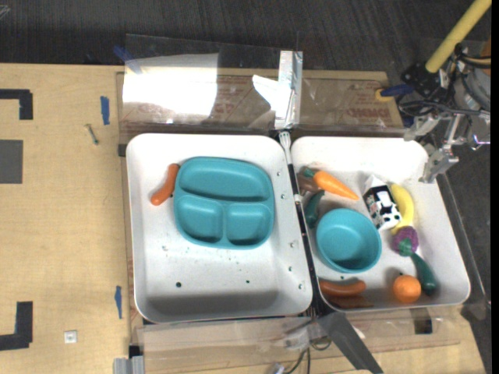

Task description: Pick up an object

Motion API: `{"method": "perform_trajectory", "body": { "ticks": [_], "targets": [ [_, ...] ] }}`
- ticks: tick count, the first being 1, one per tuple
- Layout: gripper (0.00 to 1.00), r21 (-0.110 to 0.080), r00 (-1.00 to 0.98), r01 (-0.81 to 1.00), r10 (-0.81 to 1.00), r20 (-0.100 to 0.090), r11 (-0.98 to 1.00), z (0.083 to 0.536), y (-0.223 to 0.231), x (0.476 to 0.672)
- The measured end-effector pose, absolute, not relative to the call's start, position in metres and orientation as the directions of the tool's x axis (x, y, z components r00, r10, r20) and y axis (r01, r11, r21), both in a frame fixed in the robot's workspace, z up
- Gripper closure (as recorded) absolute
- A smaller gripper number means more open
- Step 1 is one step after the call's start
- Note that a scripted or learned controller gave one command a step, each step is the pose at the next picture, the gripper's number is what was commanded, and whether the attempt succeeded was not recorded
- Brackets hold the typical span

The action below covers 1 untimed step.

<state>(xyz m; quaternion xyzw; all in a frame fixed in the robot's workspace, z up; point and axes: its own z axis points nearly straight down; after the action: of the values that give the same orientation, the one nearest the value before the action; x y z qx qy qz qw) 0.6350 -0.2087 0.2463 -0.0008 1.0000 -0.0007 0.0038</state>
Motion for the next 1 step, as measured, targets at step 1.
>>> {"method": "perform_trajectory", "body": {
  "ticks": [1],
  "targets": [
    [0.00,0.000,-0.972,0.236,0.236,-0.001,0.972,0.1435,-0.2228,0.5867]
  ]
}}
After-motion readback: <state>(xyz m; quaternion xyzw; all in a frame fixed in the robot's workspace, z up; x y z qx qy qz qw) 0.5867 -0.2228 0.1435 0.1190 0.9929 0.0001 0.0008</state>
